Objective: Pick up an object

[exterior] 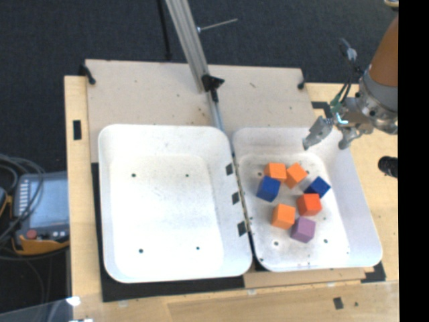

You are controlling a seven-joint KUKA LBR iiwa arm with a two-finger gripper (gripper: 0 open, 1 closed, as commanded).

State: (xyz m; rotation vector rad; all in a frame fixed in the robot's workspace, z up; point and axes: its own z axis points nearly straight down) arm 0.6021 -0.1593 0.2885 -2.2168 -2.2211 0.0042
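Grey-fingered gripper (332,134) hangs over the right bin's (358,230) far rim, jaws spread wide, gripping nothing; the arm's (383,66) upper part is cut off. Cubes cluster below.

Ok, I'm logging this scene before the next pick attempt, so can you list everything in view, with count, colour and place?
Orange cubes: three, orange, right bin; two at the back of the cluster, one toward the front.
Blue cubes: two, blue, right bin; one on the cluster's left, one on its right.
Red cube: one, red-orange, right bin, just in front of the right blue cube.
Purple cube: one, purple, right bin, front of the cluster.
Left bin: one, white, left half of the bench.
Right bin: one, white, right half of the bench.
Metal post: one, silver, slanting behind the bins.
Handheld controller: one, grey, off the bench's left.
Gripper: one, grey, above the right bin's back edge, fingers spread, holding nothing.
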